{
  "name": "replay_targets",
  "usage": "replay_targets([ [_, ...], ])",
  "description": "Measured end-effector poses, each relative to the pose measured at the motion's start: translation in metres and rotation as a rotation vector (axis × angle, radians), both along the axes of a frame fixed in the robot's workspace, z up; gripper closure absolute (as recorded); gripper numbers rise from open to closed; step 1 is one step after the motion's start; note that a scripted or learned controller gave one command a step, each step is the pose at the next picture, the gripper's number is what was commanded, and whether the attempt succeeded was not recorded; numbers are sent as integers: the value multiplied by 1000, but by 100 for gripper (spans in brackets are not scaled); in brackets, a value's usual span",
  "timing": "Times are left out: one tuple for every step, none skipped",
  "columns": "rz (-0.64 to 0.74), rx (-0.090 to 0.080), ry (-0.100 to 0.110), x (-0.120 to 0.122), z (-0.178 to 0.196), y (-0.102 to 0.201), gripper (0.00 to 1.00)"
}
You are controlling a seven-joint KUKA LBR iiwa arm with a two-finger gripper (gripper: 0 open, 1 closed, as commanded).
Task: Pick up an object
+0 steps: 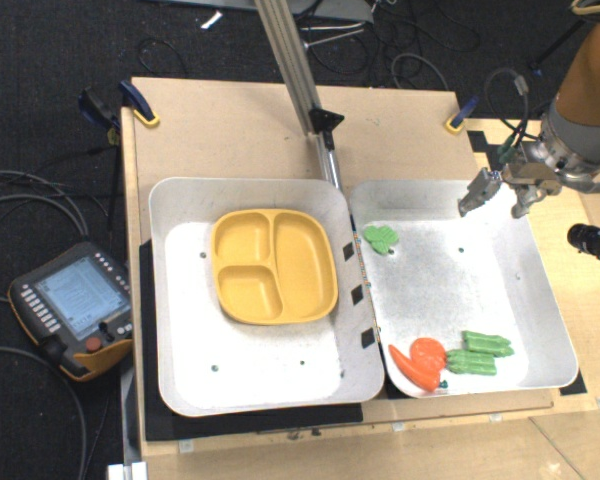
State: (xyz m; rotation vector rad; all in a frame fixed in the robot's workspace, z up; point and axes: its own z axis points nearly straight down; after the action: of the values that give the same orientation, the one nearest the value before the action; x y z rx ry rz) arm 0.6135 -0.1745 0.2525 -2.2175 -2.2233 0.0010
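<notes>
I see the arm [585, 88] coming in from the upper right of the frame, orange band above the wrist, gripper [502, 198] hanging over the upper right corner of the right bin [460, 268]. Its 2 fingers [477, 194] are spread apart with nothing between them, so it's released and grasping nothing. Right bin holds 4 items: a small green leafy piece [381, 238] near its upper left, close to the divider, and along the lower edge a red tomato [427, 352] touching an orange carrot [410, 368] at lower left of that bin, with 2 green pea pods [478, 353] just right of the tomato, 1 stacked above the other. All 4 sit well apart from the gripper; the leafy piece is the nearest, still left of and below it. Left bin [180, 368] carries a yellow 3-compartment plate [275, 266], roughly centred, slightly toward the top. A metal pole [292, 53] runs down from the top centre of the frame to the gap between the 2 bins. Teach pendant [75, 308] sits on the floor at the left edge of the frame, screen lit, cables around it. 2 clamps [138, 103] with yellow tips hold the bench board at its upper corners.
</notes>
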Motion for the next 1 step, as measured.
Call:
replay_targets([
  [1, -1, 0, 0, 0, 0, 0],
])
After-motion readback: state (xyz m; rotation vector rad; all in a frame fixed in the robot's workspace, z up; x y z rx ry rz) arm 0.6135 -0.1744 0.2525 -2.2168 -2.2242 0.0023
